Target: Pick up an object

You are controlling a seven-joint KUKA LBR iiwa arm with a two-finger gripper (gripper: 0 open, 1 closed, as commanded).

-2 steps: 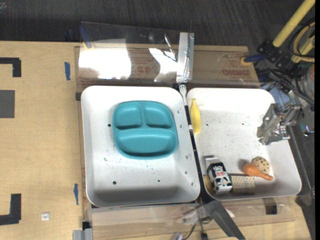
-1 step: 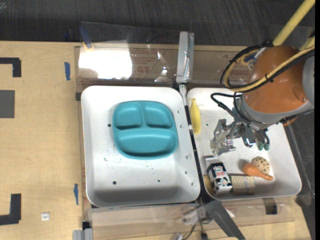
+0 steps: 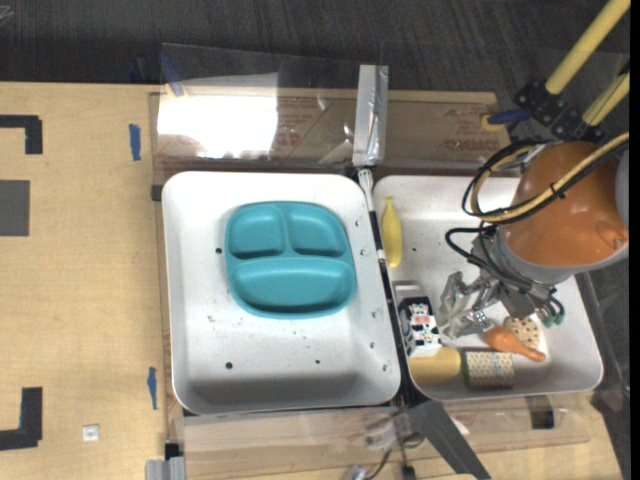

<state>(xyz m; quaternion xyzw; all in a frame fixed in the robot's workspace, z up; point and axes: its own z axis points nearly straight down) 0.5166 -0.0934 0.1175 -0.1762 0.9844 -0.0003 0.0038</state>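
Nearest the front edge of the right bin lie a pale yellow roll and a speckled block, touching. Just behind them sit an orange carrot-like toy and a small printed box. The gripper hangs low among these; whether its jaws are spread, I cannot tell. Farther back lies a banana. A teal divided plate sits in the left bin.

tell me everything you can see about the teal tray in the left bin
The teal tray is a rounded-rectangle plate that looks like plastic, moulded into three compartments: two small ones at the far side and one wide one nearer the camera. It lies flat, right side up, around the middle of the left bin, apart from the walls. Its compartments hold nothing.
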